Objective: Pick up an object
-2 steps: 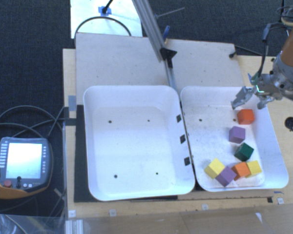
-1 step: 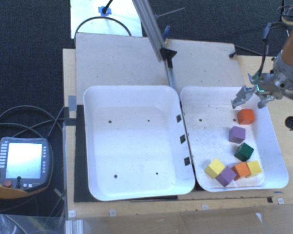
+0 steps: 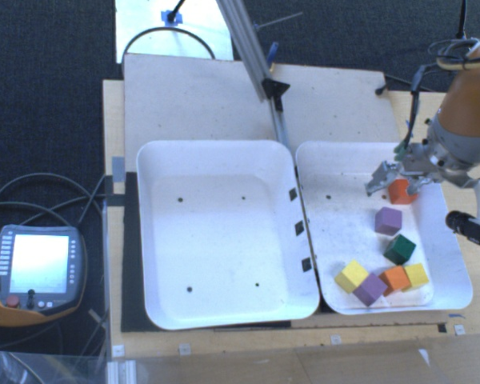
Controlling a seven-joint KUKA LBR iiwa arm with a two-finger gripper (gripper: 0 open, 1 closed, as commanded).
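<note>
Nearest the camera, at the front of the right bin (image 3: pixel 336 214), sits a cluster of blocks: a yellow one (image 3: pixel 353 276), a purple one (image 3: pixel 370 288), an orange one (image 3: pixel 395 278) and a smaller yellow one (image 3: pixel 416 275), touching or nearly so. Just behind them lies a green block (image 3: pixel 400 249), then a lone purple block (image 3: pixel 388 220).

Farther back, a red-orange block (image 3: pixel 398 191) sits right under the jaws (image 3: pixel 400 179), which appear spread with the block between their tips. Whether they are pressing on it cannot be told, so no grip is confirmed. The block looks to rest on the bin floor or barely off it.

The left bin (image 3: pixel 216 166) lies beside, on the desk (image 3: pixel 336 94).

Judged so: the approach is done; closing firmly and lifting remain.
</note>
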